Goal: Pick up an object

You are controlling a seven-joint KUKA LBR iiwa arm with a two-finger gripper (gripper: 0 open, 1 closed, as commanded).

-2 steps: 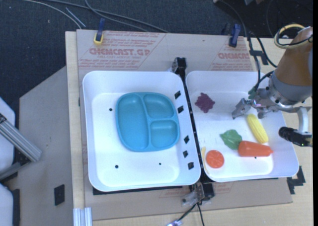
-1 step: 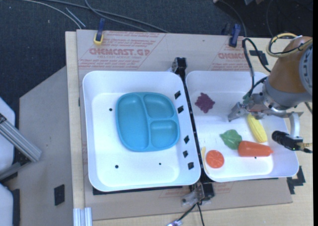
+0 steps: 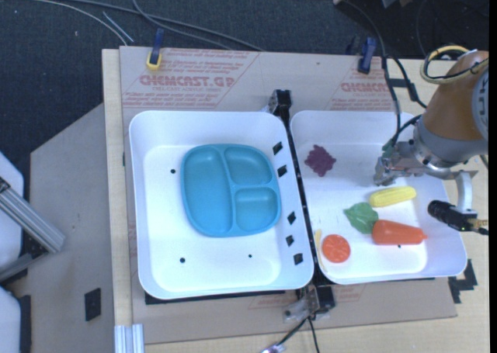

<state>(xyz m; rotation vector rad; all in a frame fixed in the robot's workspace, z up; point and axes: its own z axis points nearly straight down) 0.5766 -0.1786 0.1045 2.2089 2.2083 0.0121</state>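
The yellow plastic corn cob point(image 3: 393, 196) lies in the right white bin point(image 3: 353, 128), just beside the gripper point(image 3: 386, 171), which hangs at its far-left end; whether it is clenched or released cannot be told. Just near of the corn lie an orange plastic carrot with green leaves point(image 3: 385, 229) and a round orange slice point(image 3: 335, 248). A purple grape cluster point(image 3: 319, 160) sits farther left. The left white bin point(image 3: 147, 212) holds a blue divided tray point(image 3: 231, 188).
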